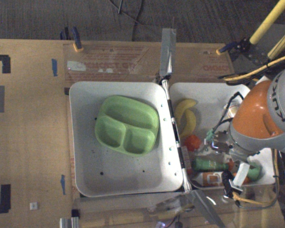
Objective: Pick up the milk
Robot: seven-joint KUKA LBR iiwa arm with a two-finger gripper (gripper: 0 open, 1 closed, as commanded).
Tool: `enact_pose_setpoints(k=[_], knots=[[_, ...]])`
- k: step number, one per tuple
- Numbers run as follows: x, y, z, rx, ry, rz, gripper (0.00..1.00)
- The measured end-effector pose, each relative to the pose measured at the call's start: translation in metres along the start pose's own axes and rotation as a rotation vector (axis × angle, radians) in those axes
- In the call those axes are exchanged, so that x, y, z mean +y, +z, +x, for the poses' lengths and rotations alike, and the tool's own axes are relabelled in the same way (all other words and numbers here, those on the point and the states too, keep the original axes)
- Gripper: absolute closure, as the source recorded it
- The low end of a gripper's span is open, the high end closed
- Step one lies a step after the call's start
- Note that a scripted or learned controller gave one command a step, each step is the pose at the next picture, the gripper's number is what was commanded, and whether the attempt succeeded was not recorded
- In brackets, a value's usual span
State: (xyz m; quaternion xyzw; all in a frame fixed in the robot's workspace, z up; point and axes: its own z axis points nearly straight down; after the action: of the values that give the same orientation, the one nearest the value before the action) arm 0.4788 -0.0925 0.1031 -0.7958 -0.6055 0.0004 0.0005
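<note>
Bins (80, 127): two, white, side by side.
Left bin: one green divided plate (127, 125).
Right bin: two bananas (186, 116), one tomato (193, 142), two bottles (209, 164).
Milk: not identifiable; one pale item (232, 111), centre-right of the frame, is mostly hidden by the arm (256, 115).
Gripper (217, 144): over the right bin; its opening cannot be told.

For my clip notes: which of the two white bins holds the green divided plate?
The bin on the view's left; the green plate lies in it. The other bin, under the arm, holds a banana and other small items.
</note>
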Motion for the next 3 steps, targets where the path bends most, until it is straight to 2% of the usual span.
enact_pose_setpoints(k=[1, 2, 3], knots=[[0.117, -0.04, -0.013, -0.001, 0.303, 0.0, 0.0], [0.164, 0.011, -0.054, 0.0, 0.382, 0.001, 0.0], [0.203, 0.015, -0.058, 0.014, 0.426, 0.013, 0.0]])
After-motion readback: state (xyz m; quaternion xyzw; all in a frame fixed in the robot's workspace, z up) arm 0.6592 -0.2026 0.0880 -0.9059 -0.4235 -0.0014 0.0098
